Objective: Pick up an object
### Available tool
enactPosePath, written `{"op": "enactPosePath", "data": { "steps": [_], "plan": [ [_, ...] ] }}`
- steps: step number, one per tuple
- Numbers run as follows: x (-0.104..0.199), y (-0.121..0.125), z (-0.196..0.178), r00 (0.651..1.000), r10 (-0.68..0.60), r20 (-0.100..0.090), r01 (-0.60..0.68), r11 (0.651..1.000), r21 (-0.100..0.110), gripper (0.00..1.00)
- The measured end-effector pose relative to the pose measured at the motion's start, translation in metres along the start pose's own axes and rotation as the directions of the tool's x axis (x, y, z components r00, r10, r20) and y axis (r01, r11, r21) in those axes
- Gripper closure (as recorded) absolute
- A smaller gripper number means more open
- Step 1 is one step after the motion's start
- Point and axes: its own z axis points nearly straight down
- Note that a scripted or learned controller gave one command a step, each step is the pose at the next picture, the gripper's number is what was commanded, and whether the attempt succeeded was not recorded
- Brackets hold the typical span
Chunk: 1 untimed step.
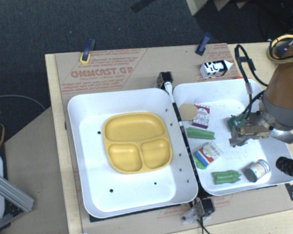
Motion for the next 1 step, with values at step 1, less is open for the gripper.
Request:
{"op": "enactPosePath", "data": {
  "steps": [1],
  "plan": [
    [0.0500,0.0133,-0.0059,1.000,-0.002,0.003,0.002,1.000,-0.006,1.00]
  ]
}}
